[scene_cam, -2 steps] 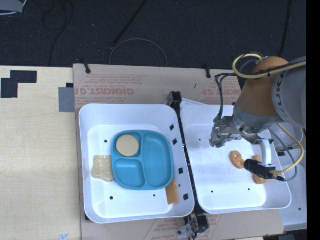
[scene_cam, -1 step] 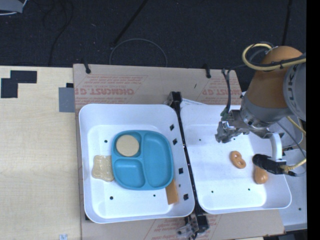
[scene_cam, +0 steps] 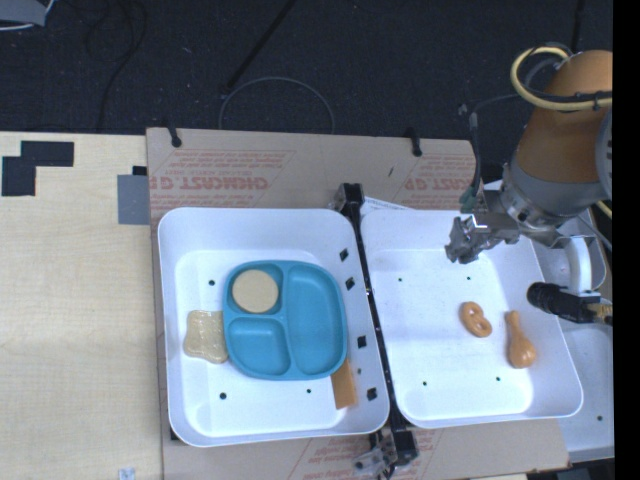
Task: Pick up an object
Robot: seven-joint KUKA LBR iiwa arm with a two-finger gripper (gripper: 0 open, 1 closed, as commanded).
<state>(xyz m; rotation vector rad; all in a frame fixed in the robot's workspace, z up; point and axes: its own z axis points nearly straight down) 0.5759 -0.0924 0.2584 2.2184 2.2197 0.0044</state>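
In the right bin [scene_cam: 560, 393], right of the frame's centre, a small pretzel-shaped toy [scene_cam: 476, 319] is seen beside a drumstick-shaped one [scene_cam: 518, 343]. Both are judged light, stiff and smooth. The drumstick's narrow shaft would be gripped best. The gripper [scene_cam: 462, 245] hangs above them; whether it is parted cannot be told.

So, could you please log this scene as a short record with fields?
left bin: blue tray with round cracker in one compartment; toast at the tray's left; brown stick at its lower right
right bin: pretzel, drumstick, apart
pincer: over right bin's upper part, holding nothing
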